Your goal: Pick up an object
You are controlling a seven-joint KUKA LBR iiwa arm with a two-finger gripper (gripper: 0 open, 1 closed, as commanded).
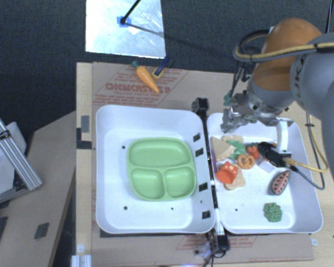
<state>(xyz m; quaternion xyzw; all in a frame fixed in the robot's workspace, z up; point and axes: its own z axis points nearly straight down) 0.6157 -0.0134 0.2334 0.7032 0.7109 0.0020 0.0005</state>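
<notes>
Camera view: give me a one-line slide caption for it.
Pincer hangs over the right bin's far edge above piled toy food; green divided tray sits in the left bin.

Red print, seemingly "CHEMCAST", runs along the far edge of the cardboard sheet; remaining lettering illegible.

1 fixed camera looks down at a slant on the 2 white bins, the arm entering from the right.
</notes>
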